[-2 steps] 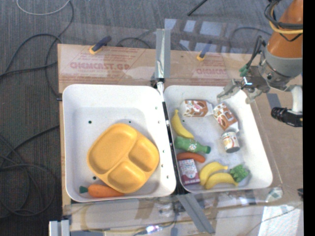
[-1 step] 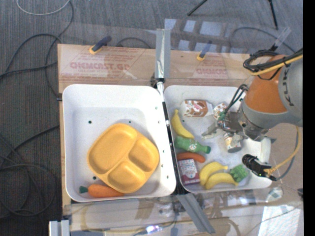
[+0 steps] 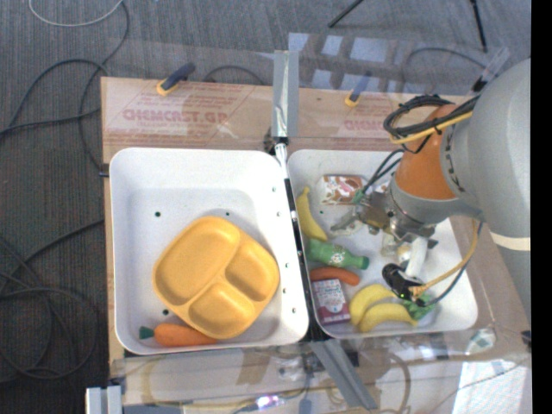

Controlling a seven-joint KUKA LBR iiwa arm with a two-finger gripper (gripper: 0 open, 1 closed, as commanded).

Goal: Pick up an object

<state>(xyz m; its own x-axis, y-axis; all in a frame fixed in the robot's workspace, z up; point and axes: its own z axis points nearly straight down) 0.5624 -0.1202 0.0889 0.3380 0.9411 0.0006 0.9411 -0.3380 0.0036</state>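
Grey carpet (image 3: 198, 24) covers the floor, crossed by black cables (image 3: 78, 7) looping at left and top. The desk (image 3: 198, 115) is brown board with faded red lettering. Two yellow clamps (image 3: 175, 78) grip its far edge. Light is even and soft.

The arm (image 3: 492, 158) runs off the right edge and covers much of the right bin (image 3: 466, 313); its wrist hides the gripper's fingertips. The yellow tray (image 3: 217, 276) overlaps the carrot (image 3: 177, 335); the wrapper's (image 3: 341, 188) print is unreadable.
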